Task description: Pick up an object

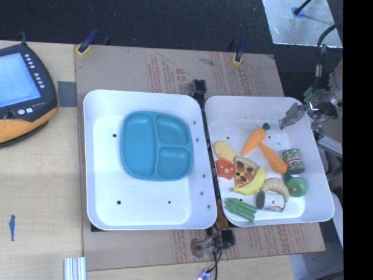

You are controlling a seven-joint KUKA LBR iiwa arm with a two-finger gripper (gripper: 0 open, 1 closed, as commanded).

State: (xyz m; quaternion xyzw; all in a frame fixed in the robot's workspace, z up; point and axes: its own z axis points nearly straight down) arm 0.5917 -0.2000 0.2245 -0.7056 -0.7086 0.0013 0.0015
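Nearest our vantage we record a black clamp (211, 242) with trailing cable at the front edge of the cardboard, well apart from the gripper and playing no part in the work. We find the gripper (290, 116) at the far right corner of the right-hand bin (324, 210), over bare white floor, with nothing visibly held; we cannot tell whether it is released or clenched. Closest to it lies a small dark green piece (266, 126), and just beyond that an orange carrot (254, 140), with a second carrot (273, 157) near it and slanting the other way. Further out from the gripper we note an upright tin (292, 159) and a green ball-like fruit (297, 186), then a crowded group: banana (252, 182), pizza slice (245, 169), a pale bread-like piece (274, 185), a tin on its side (269, 202) and green beans (240, 209). Several of these touch or overlap. Beyond them, across the dividing rims, the left-hand bin (93, 156) holds a blue divided plate (156, 144); furthest from the gripper sits a control tablet (17, 95). In our judgement the task stands at the approach step: no object is selected or lifted. The next move calls for travel inward over one piece, preferably a carrot standing clear of its neighbours, alignment across its narrow width, then a descent and closure. We would regard the packed group as the poorer choice.
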